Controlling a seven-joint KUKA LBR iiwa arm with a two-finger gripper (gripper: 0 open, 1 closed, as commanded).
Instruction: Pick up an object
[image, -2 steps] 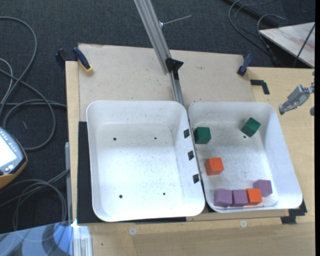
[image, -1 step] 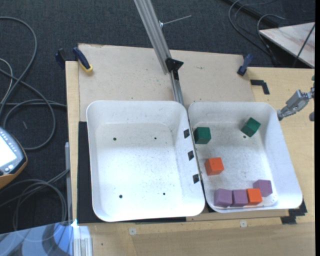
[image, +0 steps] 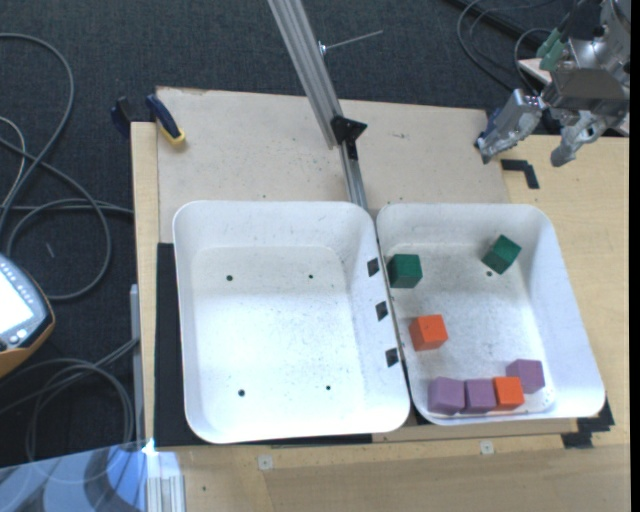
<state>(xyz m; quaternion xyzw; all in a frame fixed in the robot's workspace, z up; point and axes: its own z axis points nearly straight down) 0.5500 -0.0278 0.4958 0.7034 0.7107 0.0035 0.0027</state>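
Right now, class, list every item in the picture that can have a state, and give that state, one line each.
Gripper: open, holding nothing, above the bench beyond the right bin.
Left bin: holds no blocks.
Right bin: holds seven blocks.
Green blocks: two, apart, at the far end.
Orange block: alone, mid-bin.
Purple and orange blocks: four, clustered in the near corner.

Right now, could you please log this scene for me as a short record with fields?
gripper: open, above the bench beyond the right bin, holding nothing
right bin: holds seven blocks
green blocks: one at the left wall, one near the far right corner
orange blocks: one mid-bin, one in the near row
purple blocks: three in the near row, beside the orange one
left bin: white, speckled, with no blocks in it
task state: no block picked up yet
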